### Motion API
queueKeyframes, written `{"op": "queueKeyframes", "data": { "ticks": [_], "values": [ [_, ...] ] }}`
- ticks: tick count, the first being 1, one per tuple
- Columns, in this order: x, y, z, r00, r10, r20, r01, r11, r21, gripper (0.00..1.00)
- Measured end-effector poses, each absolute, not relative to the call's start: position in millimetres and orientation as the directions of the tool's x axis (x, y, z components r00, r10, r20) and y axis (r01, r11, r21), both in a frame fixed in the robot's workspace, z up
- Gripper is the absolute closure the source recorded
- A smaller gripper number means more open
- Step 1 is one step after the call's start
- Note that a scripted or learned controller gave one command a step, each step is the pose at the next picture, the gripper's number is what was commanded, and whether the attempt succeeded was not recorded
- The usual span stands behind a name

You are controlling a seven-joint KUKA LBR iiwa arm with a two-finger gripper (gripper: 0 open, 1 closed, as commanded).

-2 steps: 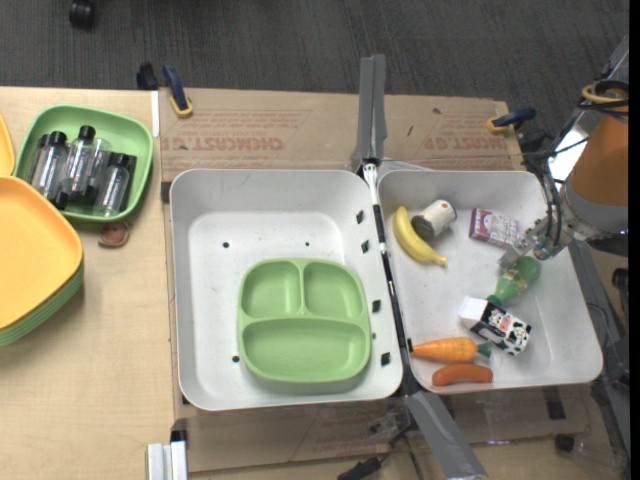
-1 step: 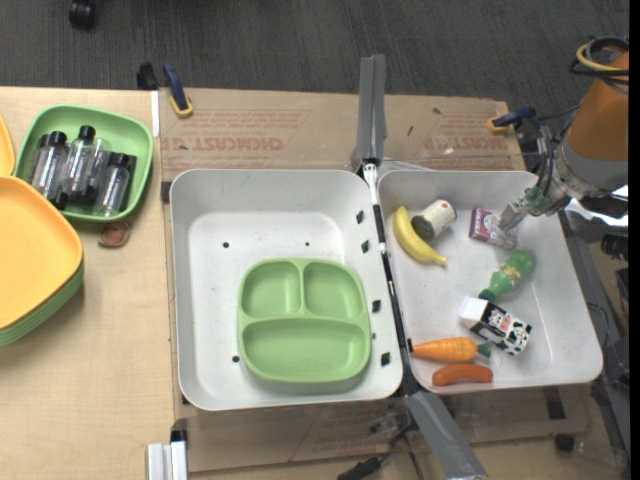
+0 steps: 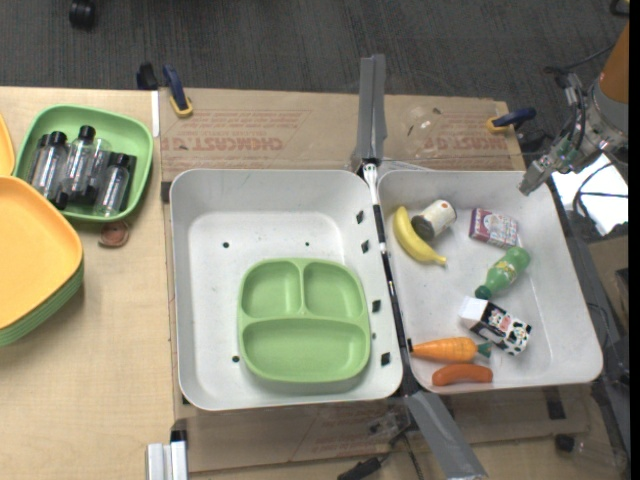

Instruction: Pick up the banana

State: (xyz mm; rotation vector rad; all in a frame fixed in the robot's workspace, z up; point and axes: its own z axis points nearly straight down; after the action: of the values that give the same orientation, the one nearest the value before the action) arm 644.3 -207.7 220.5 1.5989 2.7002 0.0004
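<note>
Curved, smooth yellow banana (image 3: 417, 238) lying in right white bin (image 3: 560, 268), far-left part, touching a small cylindrical cup (image 3: 433, 217). Gripper (image 3: 540, 173) at bin's far-right corner; grip state indiscernible.

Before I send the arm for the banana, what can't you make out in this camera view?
- Pincer: blurred and small at the right bin's far corner; open or shut, unclear.
- Arm: cut off by the right edge.
- Banana: whether its far end touches the small cup, unclear.
- Purple box: print too small to read.
</note>
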Motion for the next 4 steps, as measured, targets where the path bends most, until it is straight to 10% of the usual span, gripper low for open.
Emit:
{"op": "queueKeyframes", "data": {
  "ticks": [1,2,3,4],
  "values": [
    [607.2,-222.1,164.2,-0.808,0.589,-0.001,0.589,0.808,0.001,1.00],
    [524.1,-174.8,98.0,-0.767,0.642,-0.001,0.642,0.767,0.001,1.00],
    [541.1,-222.3,125.5,-0.456,0.890,-0.003,0.890,0.456,0.001,1.00],
    [479.5,-221.9,91.5,-0.738,0.675,0.000,0.675,0.738,0.000,1.00]
  ]
}}
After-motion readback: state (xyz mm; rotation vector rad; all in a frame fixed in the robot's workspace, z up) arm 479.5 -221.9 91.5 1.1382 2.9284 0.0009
